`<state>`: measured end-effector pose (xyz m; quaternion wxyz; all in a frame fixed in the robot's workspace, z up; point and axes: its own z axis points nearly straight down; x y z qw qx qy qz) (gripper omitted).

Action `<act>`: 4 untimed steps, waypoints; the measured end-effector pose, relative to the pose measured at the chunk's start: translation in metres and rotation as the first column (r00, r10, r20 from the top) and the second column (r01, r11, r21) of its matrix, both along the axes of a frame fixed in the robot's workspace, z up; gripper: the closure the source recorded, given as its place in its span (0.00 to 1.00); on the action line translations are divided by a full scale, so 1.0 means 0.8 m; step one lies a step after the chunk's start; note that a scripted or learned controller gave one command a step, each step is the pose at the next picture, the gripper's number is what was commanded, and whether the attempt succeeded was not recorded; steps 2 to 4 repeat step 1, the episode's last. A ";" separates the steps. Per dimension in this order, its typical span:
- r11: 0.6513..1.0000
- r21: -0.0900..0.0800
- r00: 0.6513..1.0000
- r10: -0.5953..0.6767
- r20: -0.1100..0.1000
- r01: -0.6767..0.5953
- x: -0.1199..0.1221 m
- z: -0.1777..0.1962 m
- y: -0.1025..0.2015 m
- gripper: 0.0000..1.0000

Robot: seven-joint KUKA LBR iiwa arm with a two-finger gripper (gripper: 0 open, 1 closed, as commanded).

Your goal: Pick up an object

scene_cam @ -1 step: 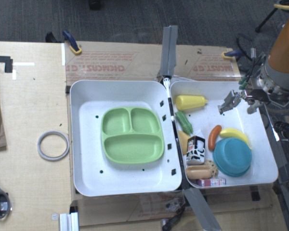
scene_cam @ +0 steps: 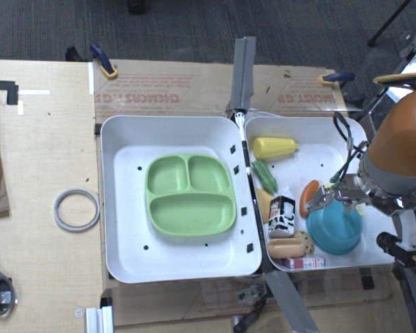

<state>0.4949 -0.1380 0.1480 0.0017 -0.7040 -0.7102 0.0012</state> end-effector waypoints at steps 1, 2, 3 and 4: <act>0.999 -0.007 0.998 0.054 0.021 -0.054 0.029 -0.045 0.011 0.00; 0.999 -0.007 0.998 0.054 0.021 -0.054 0.029 -0.045 0.011 0.00; 0.999 -0.007 0.998 0.054 0.021 -0.054 0.029 -0.045 0.011 0.00; 0.999 -0.007 0.998 0.054 0.021 -0.054 0.029 -0.045 0.011 0.00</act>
